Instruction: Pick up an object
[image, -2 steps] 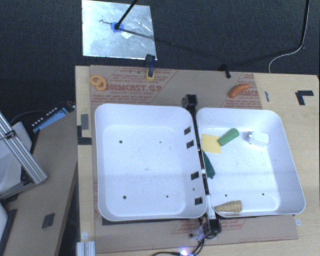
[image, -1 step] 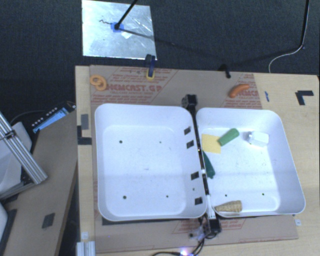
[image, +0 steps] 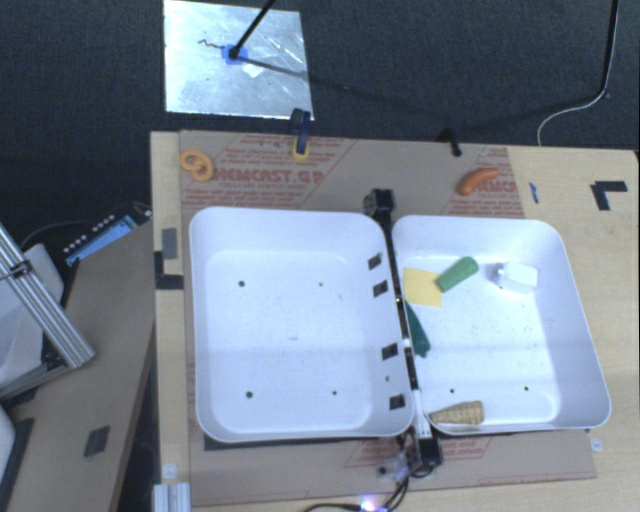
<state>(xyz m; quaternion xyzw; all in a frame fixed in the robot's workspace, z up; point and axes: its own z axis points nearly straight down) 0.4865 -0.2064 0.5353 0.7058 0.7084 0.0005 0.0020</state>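
- Green plastic marks the likeliest pick: a short green cylinder (image: 457, 273) lies in the right bin (image: 578, 330), in its far-left part, with its long axis running from near-left up to far-right.
- Its near-left end rests against or over a yellow wedge (image: 422, 288) just beside the divider between the bins.
- A darker green strip (image: 416, 331) lies nearer along that same left wall, its length running near to far; a tan ridged cone (image: 456, 412) lies on its side at the near wall.
- A small white block (image: 512, 276) sits just right of the cylinder, apart from it and hard to read against the bin floor.
- Judged from this layout, a reach from the right would cross the white block first, then meet the cylinder's far-right end.
- I cannot tell the state of the hand, open or closed, or whether it grips or touches any of these things.
- On the counter (image: 420, 165) beyond the bins lie an orange sausage shape (image: 477, 180) and an orange ring (image: 196, 165).
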